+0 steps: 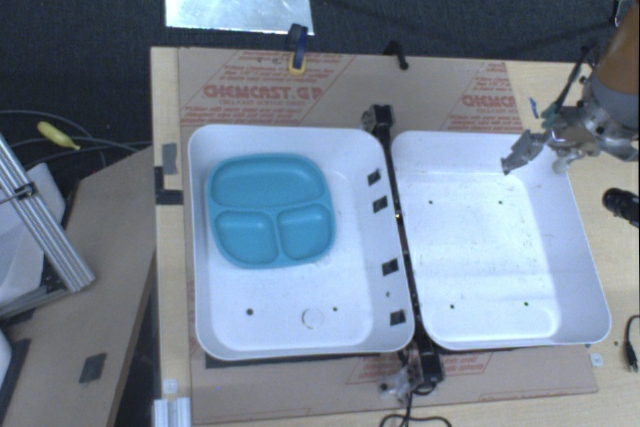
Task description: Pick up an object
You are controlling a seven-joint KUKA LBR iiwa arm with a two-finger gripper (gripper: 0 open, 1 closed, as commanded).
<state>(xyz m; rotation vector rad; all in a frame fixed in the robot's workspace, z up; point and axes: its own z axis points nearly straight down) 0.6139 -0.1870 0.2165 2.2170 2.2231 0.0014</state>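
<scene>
One blue tray (270, 209), seemingly lengthwise left-right.

Bench surface and the items resting directly on it

A tan cardboard-covered bench (330, 80) with red lettering carries two shallow white plastic bins: the left bin (355, 315) and, touching its right edge along a black clipped seam, the right bin (480, 255).

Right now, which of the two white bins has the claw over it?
The right bin: the claw hangs over its far edge. The left bin holds the blue tray.
</scene>
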